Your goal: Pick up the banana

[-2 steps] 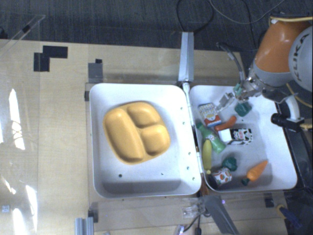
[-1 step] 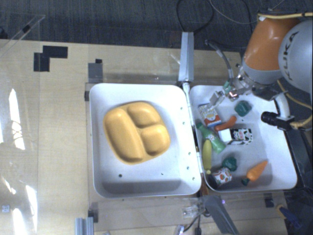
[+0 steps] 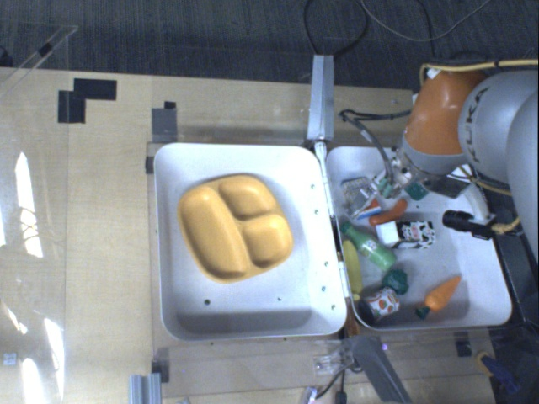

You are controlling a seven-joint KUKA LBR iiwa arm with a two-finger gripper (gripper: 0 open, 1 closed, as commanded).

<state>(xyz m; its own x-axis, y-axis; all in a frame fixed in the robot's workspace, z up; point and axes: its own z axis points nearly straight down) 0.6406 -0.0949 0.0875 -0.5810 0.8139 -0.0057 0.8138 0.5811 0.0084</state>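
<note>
I see a yellow tray (image 3: 236,225) in the left bin (image 3: 168,310). The banana (image 3: 351,268) lies among toys in the right bin (image 3: 497,305); I cannot tell the gripper's (image 3: 392,185) state.

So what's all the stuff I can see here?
Left bin: 1, white, left of the bench.
Yellow tray: 1, three hollows, in the left bin.
Right bin: 1, white, right of the bench.
Banana: 1, yellow-green, along the right bin's left wall.
Green bottle: 1, beside the banana.
Carrot: 1, orange, near the right bin's front.
Small toys: several, mixed colours, mid right bin; too small to name.
Cables: black, on the floor behind.
Arm: 1, grey with orange band, from the right.
Hand: 1, over the right bin's back part.
</note>
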